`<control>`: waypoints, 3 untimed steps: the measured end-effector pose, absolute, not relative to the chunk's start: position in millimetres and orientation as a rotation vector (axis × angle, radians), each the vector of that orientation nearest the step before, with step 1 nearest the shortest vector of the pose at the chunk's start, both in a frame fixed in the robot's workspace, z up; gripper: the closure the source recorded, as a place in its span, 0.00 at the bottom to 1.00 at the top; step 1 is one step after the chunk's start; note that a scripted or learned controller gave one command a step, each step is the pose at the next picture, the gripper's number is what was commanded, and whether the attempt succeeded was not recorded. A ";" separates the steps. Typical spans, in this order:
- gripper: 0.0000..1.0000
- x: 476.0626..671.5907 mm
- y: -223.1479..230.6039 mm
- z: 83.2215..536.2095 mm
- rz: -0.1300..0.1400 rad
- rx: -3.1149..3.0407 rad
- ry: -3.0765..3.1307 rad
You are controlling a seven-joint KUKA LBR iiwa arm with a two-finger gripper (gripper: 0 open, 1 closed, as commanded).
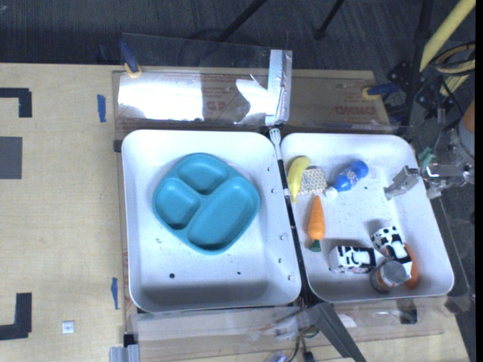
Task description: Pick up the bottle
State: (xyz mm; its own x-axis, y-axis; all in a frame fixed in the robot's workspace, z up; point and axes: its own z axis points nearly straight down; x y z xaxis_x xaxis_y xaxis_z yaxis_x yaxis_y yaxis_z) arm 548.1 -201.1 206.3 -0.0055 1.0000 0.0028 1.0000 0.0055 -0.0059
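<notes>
- Camera view, item one: the gripper (398, 182) is showing at the right rim of the right bin (434, 225), reaching in from the right; whether its fingers are apart or together cannot be told from this angle, and nothing is showing between them.
- Item two, the task's thing: the bottle (349, 176), blue with a white end, is lying on its side on the floor of the right bin, to the left of the fingers and at about their level in the picture, near but clearly apart from them.
- Long axis: the bottle is running at a slant, its blue end pointing up and right towards the fingers, its white end down and left.
- Neighbours beyond the bottle from the fingers: a banana (296, 173) and a carrot (315, 220) are lying by the divider, just past the white end.
- Below the fingers: two cow-patterned toys (355, 257) and a brown can (388, 276) are sitting near the front wall.
- Far left of the fingers: a blue divided plate (206, 200) is resting in the left bin (143, 270).
- Judgement: the coming move is likely calling for a short leftward travel and a descent, with the fingers closing across the slanted axis.
</notes>
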 end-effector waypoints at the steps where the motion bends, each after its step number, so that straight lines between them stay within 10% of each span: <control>1: 0.00 531.5 -196.0 142.0 0.003 -2.164 -2.270; 2: 1.00 532.4 -197.1 149.8 0.003 -2.163 -2.270; 3: 1.00 544.2 -223.6 160.0 0.002 -2.080 -2.355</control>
